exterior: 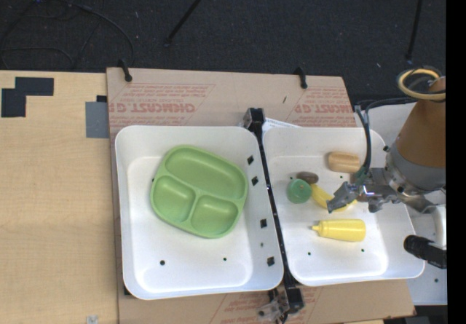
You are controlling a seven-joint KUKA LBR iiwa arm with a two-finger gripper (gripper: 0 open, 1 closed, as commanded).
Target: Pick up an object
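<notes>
- Likely target: small yellow banana-like piece (322,196), right bin (397,261), mid-right, just beside the green round item (298,191) and a dark brown oval (307,178) behind it.
- Gripper (341,202) sits right at that yellow piece's right end, low in the bin. Fingers look dark and close together; can't tell if open or closed, and nothing clearly seen between them, so no claim of a hold.
- Risk 1: yellow piece is smooth, curved plastic by the look; tips could slide off the curve and squirt it sideways into the green item.
- Risk 2: cluster is tight. Fingers may catch two things at once or just nudge the green one away, w/ no grip.
- Risk 3: approach looks off toward the piece's end, not its middle; a pinch there prob. tips it out on lift.
- Yellow squeeze bottle (341,229) lies on its side just in front of the gripper, nozzle to the left; round body, would roll if bumped.
- Tan cylinder (344,162) lies near the back, looks matte, wood or foam-like.
- Left bin (138,271) holds a green divided plate (198,190), 3 compartments, glossy hard plastic, rounded rim, too wide and flat for an easy pinch.
- Both bins: white, shallow, slick floor, so things skid.
</notes>
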